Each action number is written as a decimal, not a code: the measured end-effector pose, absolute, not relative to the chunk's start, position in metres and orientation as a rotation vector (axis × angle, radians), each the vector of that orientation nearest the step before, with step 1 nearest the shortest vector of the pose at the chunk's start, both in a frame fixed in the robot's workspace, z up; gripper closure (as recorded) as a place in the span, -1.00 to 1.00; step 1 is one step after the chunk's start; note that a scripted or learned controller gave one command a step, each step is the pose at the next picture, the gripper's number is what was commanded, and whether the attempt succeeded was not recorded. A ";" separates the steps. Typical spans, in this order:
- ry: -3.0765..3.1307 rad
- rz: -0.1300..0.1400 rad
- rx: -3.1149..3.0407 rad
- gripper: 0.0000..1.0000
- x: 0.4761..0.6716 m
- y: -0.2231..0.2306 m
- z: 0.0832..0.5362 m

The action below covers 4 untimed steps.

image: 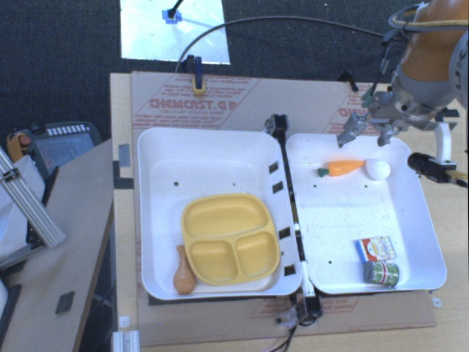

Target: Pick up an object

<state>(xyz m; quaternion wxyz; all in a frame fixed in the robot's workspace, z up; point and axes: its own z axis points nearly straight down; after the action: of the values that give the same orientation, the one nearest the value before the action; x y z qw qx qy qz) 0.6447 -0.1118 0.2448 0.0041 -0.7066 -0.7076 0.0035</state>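
Note:
The right bin [344,218] holds an orange toy carrot [343,169] with a white egg-like ball [378,169] right beside it near the far wall. A small red-and-blue carton [376,248] and a green can [381,273] lie near the bin's front right corner. My gripper [369,133] hangs above the far edge of the right bin, just beyond the carrot and the ball. Its two fingers [350,133] stand apart with nothing between them.
In the left bin [157,196] sits a yellow divided plate [229,237] with a tan wooden pear-shaped piece [183,272] at its left. A black divider with clips [287,196] runs between the bins. The arm's orange band [436,39] is at the top right.

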 end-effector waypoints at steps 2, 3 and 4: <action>-2.228 0.001 -2.214 -1.00 0.646 -0.103 0.206; -2.222 0.003 -2.218 -1.00 0.636 -0.100 0.152; -2.221 0.002 -2.219 -1.00 0.629 -0.092 0.102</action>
<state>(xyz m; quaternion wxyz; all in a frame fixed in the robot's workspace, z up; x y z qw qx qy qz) 0.6291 -0.0919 0.1015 0.0010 -0.7067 -0.7076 0.0006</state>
